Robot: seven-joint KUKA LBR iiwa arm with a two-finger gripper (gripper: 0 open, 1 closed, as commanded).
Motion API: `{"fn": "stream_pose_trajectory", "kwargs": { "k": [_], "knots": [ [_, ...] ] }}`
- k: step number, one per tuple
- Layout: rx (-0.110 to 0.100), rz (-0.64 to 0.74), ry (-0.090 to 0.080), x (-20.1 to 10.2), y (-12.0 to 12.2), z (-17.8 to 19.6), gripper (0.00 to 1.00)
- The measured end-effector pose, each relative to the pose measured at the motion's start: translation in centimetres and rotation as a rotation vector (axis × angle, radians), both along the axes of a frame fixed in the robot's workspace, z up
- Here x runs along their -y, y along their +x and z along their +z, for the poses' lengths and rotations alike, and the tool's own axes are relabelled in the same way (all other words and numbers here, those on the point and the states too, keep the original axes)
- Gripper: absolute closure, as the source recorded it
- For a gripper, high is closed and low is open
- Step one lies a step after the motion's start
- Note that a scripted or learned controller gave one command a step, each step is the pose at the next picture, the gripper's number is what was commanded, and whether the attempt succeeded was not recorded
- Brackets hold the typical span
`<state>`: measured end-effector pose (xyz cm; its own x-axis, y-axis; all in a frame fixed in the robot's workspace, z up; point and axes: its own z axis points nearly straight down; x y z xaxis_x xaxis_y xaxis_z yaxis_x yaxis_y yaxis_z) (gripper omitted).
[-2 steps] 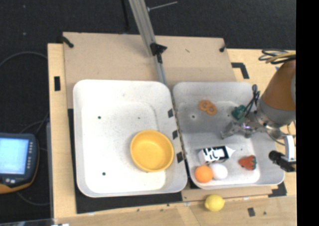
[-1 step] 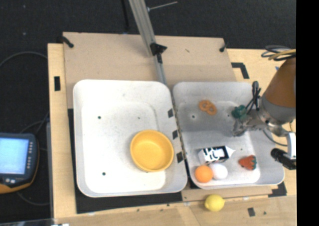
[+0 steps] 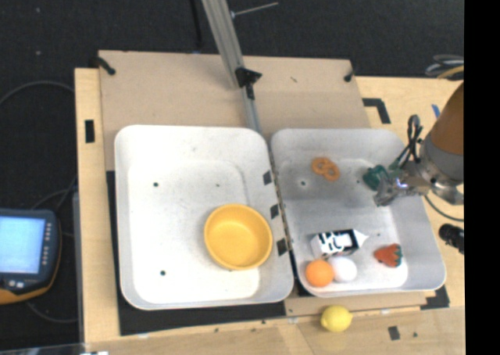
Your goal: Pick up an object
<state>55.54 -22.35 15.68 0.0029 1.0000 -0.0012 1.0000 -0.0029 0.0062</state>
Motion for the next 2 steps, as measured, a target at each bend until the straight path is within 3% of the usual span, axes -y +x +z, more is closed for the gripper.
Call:
{"fn": "stream_pose_trajectory", "kwargs": {
  "k": [2],
  "knots": [
    [-0.004, 0.007, 0.000, -0.5, -0.6, 8.8, 1.00]
  ]
}}
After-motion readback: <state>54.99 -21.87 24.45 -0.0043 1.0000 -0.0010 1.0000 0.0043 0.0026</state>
